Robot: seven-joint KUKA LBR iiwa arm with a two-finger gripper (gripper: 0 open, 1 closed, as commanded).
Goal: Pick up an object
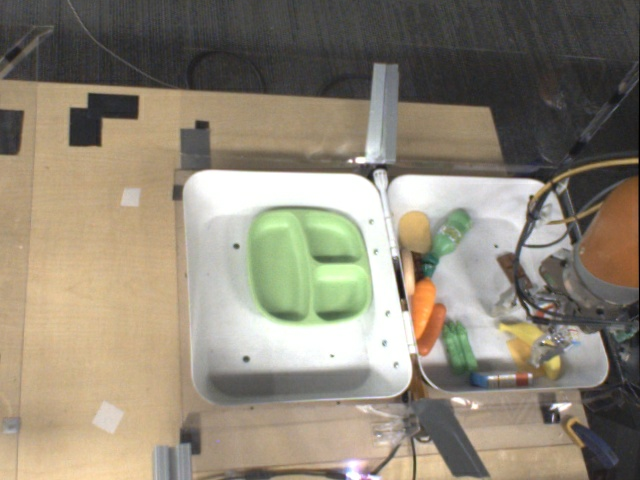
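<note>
- My gripper (548, 340) is down in the right white bin's (480, 203) near corner, right over a yellow plastic piece (521, 340). Honestly can't tell its state from up here.
- Left side of that bin: orange carrot (424, 307), green bottle (447, 232), tan round potato (415, 231), green pickle (459, 347).
- Left white bin (215, 268) has a green divided plate (306, 265).

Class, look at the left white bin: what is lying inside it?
Inside the left bin lies one green divided tray, three compartments showing. Whatever is beneath the tray is covered.
</note>
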